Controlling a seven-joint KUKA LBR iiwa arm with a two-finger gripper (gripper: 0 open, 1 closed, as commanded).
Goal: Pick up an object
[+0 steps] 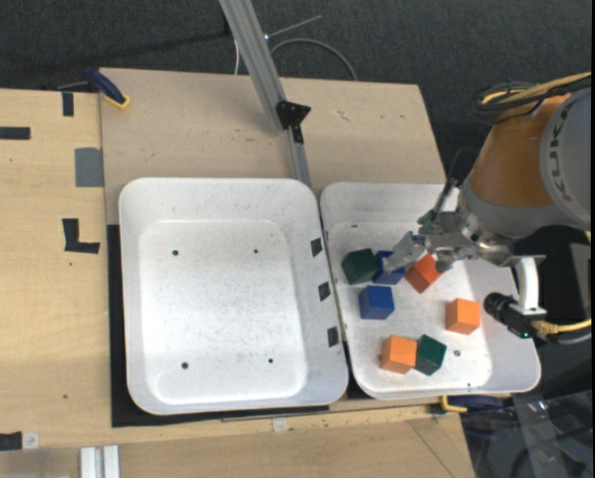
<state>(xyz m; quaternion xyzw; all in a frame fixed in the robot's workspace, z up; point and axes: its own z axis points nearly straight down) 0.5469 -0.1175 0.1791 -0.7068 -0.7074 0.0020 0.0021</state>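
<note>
Right bin [377, 212] with coloured blocks, end effector [424, 259] seemingly closed on red-orange block [423, 272], left bin [138, 217] beside.

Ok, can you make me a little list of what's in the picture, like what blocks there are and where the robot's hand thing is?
left bin: no blocks seen in it
right bin: holds all the blocks
blocks seen: six
green blocks: one at upper left, one at the bottom
blue block: just below the upper green block
orange blocks: one at right, one at bottom touching the lower green block
red-orange block: right at the end effector
end effector: low over the right bin's upper middle
holding something: cannot tell
</note>
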